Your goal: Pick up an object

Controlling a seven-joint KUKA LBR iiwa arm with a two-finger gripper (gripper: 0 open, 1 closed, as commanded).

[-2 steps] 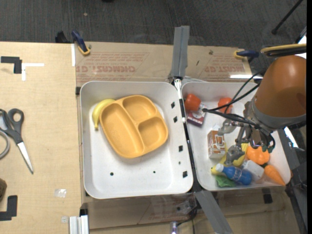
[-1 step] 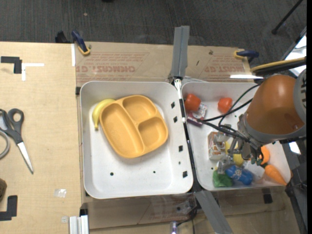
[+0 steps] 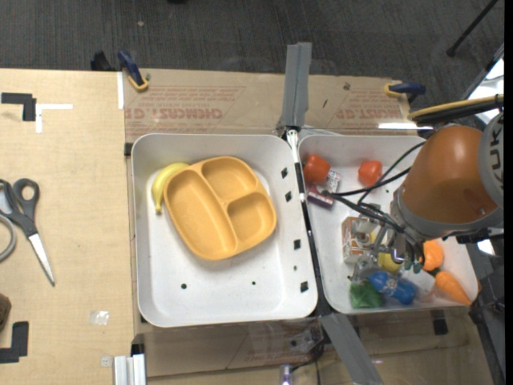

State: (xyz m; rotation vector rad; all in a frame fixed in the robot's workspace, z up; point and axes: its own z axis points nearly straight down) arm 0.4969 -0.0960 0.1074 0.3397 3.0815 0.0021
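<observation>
My gripper (image 3: 377,251) is low in the right bin (image 3: 337,147), reaching in from the right under the arm's orange band (image 3: 449,175). It sits among a cluster of small toys: a clear packet (image 3: 355,237) just to its left, a yellow piece (image 3: 388,261) right beside it, and a blue toy (image 3: 397,289) and a green toy (image 3: 365,296) just in front. An orange ball (image 3: 434,254) and a carrot (image 3: 453,287) lie to the right. The wrist and cables hide the gripper's tips, and nothing shows as lifted.
Two red-orange toys (image 3: 317,167) (image 3: 369,172) and a small purple item (image 3: 321,200) lie at the right bin's back. The left bin (image 3: 208,303) holds a yellow divided plate (image 3: 218,207) with a banana (image 3: 163,183) tucked under its left edge. Scissors (image 3: 28,223) rest on the bench at left.
</observation>
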